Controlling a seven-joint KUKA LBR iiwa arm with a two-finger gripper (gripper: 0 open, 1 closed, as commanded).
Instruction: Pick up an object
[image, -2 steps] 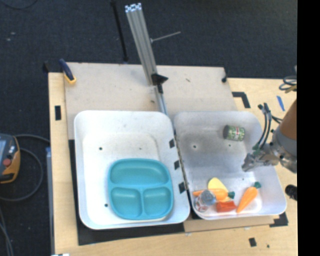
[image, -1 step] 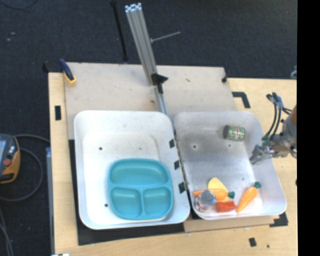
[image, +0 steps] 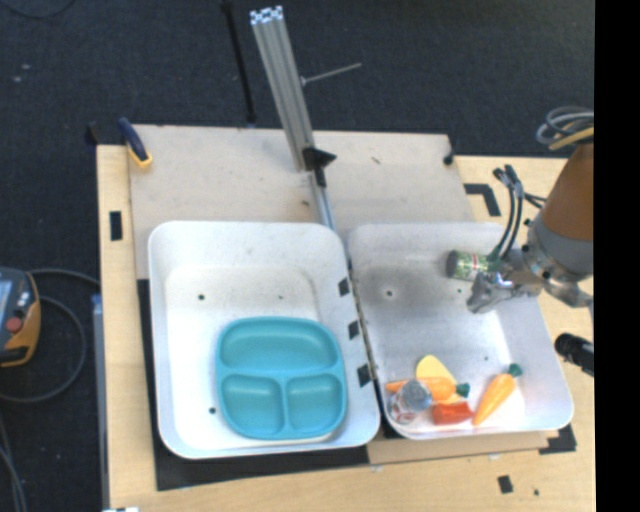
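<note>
Toys for me to pick lie scattered in the right bin: a green-and-white can on its side sits just beside my gripper, up and toward the left bin, seemingly not touching. Whether my fingers are spread or pressed together I cannot tell. Well below them, at the near wall, lie an orange carrot, a yellow piece and red bits. A blue divided tray rests in the left bin.
</note>
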